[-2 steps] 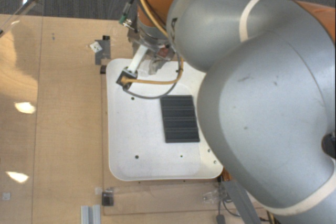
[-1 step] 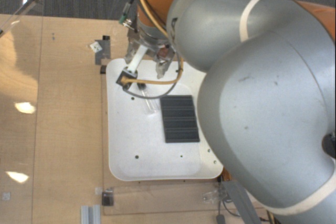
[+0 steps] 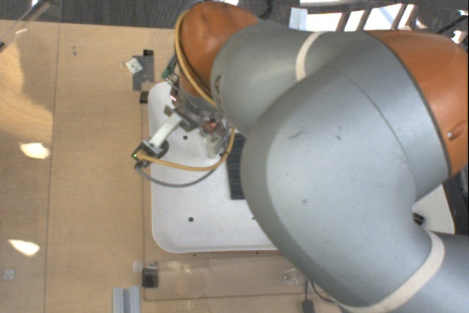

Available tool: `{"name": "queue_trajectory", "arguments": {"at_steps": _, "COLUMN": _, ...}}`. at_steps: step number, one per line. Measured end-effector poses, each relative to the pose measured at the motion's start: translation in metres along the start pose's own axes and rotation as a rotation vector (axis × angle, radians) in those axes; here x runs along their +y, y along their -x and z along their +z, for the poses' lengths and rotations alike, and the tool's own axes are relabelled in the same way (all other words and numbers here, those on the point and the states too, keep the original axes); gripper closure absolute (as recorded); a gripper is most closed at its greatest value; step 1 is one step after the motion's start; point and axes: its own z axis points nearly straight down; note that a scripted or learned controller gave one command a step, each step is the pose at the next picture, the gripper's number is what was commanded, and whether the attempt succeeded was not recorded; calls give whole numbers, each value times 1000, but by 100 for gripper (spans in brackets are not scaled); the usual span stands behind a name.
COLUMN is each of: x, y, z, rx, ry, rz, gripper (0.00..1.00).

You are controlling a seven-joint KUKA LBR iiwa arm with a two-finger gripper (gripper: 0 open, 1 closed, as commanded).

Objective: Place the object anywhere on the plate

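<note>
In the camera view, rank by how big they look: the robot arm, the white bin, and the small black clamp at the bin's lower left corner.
1. robot arm, though it's nearest the camera
2. white bin
3. black clamp

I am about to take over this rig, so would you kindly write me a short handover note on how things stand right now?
Gripper: low over the upper part of the left white bin; the arm hides whether it is open or shut.
Job's things: the arm covers much of the bins, and I cannot make out the object or the plate from here.
Done: nothing I can confirm.
Left: find the object and the plate once the arm moves aside, then grasp and place.
</note>
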Motion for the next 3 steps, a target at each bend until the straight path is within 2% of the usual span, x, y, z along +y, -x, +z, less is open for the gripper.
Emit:
{"name": "queue_trajectory", "arguments": {"at_steps": 1, "x": 0, "y": -2, "z": -12, "rx": 4, "ry": -1, "rz": -3, "gripper": 100}}
{"name": "queue_trajectory", "arguments": {"at_steps": 2, "x": -59, "y": 89, "z": 34, "rx": 14, "ry": 5, "rz": -60, "gripper": 100}}
{"name": "queue_trajectory", "arguments": {"at_steps": 3, "x": -81, "y": 100, "z": -95, "rx": 5, "ry": 4, "rz": -412, "gripper": 100}}
